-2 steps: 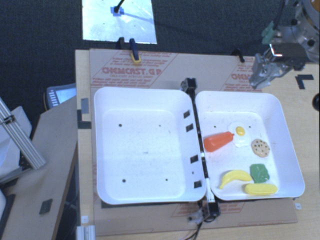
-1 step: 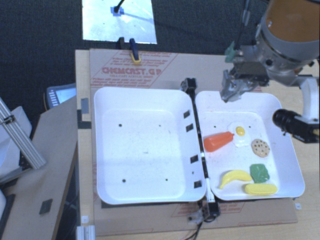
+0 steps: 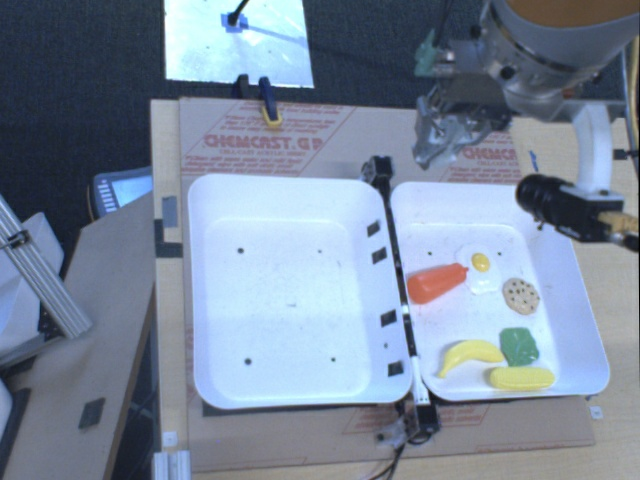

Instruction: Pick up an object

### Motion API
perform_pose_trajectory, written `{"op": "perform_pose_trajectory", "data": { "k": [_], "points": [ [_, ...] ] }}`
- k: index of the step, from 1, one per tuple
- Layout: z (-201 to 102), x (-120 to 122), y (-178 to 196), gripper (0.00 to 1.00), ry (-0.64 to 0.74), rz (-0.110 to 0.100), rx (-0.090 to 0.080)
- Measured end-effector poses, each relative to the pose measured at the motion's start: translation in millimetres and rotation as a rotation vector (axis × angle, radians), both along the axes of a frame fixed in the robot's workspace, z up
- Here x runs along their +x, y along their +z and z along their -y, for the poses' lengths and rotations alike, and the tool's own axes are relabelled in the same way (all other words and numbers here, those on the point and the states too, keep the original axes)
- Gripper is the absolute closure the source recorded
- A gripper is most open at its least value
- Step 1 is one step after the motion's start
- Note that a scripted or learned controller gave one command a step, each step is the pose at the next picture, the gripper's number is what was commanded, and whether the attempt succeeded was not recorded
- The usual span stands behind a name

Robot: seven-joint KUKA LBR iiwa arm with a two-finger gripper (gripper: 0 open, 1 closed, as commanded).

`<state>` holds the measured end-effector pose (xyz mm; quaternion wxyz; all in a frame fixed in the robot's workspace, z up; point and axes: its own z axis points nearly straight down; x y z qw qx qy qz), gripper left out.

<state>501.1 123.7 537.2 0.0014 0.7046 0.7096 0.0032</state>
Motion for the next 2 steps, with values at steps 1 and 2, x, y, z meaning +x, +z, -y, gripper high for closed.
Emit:
{"op": "perform_pose_trajectory", "data": {
  "k": [1, 2],
  "points": [
    [-18.6, 8.2, -124.5, 1.00, -0.002, -0.016, -0.005],
    [-94.4, -16.2, 5.8, 1.00, 0.006, 0.008, 0.006]
  ]
}}
